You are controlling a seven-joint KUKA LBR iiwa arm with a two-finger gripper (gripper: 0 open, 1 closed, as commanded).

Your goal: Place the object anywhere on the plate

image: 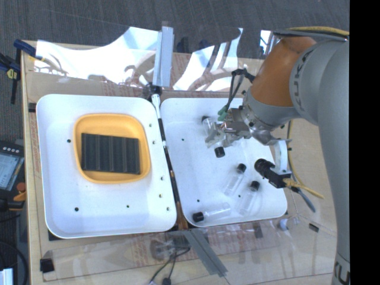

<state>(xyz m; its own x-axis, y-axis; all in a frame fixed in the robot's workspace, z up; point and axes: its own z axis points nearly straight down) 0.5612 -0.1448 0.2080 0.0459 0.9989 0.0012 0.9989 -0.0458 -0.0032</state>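
A yellow plate (111, 149) with a dark ridged middle lies in the left white bin (53, 200). Several small clear vials with black caps lie in the right bin (184, 159): one (235, 178) at the middle, one (249, 198) to its right, one (209, 213) near the front edge. My gripper (215, 133) hangs low over the upper middle of the right bin. A small black cap (219, 152) sits just below it, and whether that piece touches the gripper I cannot tell.
The grey arm with its orange band (285, 76) reaches over the right bin's right side. A black fitting (268, 172) sticks out under the wrist. Crumpled foil (136, 46) lines the back of the bench. A divider rail (166, 153) separates the bins.
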